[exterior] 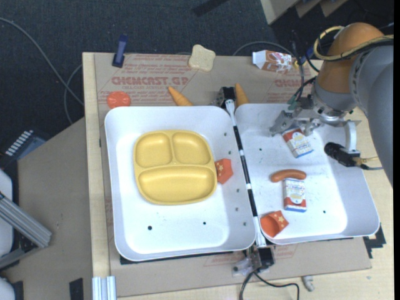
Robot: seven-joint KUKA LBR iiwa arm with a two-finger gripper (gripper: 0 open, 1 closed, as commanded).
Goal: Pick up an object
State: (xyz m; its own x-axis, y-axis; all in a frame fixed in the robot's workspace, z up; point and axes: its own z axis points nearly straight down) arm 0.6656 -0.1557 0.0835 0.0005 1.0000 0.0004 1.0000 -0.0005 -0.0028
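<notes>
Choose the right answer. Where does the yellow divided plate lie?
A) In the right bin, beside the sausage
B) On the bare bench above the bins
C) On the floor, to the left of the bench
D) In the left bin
D: the yellow divided plate rests on the floor of the left bin, while the sausage lies in the right bin.

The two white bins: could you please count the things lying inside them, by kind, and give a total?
Yellow divided plate: 1
Small cartons: 2, one under the hand, one lower
Sausage: 1
Orange-red pieces: 2, one beside the plate, one in the right bin's near corner
Total: 6
</notes>
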